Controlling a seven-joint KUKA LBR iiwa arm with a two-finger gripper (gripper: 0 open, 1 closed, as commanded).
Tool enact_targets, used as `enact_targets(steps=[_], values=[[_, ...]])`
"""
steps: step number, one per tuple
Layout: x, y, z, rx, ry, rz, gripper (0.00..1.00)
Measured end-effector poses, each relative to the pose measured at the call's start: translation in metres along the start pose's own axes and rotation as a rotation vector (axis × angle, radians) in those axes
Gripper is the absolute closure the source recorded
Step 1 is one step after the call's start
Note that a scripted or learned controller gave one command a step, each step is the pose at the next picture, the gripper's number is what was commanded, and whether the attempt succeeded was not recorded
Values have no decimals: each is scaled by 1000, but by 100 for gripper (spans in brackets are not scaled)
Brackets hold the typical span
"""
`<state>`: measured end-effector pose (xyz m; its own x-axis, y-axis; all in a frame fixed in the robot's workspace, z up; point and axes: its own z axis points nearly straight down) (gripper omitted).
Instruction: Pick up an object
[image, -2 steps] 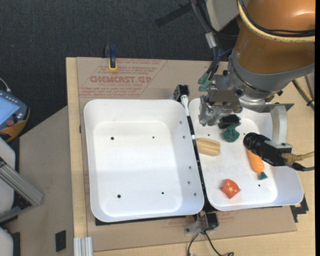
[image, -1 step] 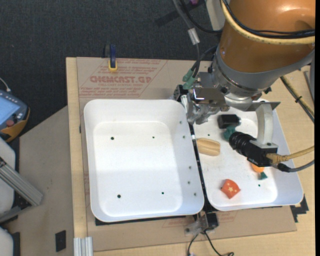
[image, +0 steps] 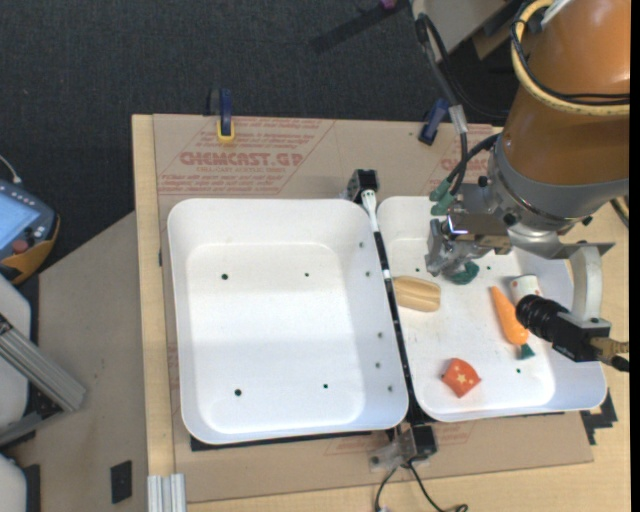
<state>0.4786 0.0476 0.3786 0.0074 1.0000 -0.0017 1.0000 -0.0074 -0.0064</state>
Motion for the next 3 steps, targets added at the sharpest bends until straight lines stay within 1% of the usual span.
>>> enact_targets(steps=[2,3], values=[[78,0,15,-2,2,-12,100],[92,0,-44,-13,4,-10,100]])
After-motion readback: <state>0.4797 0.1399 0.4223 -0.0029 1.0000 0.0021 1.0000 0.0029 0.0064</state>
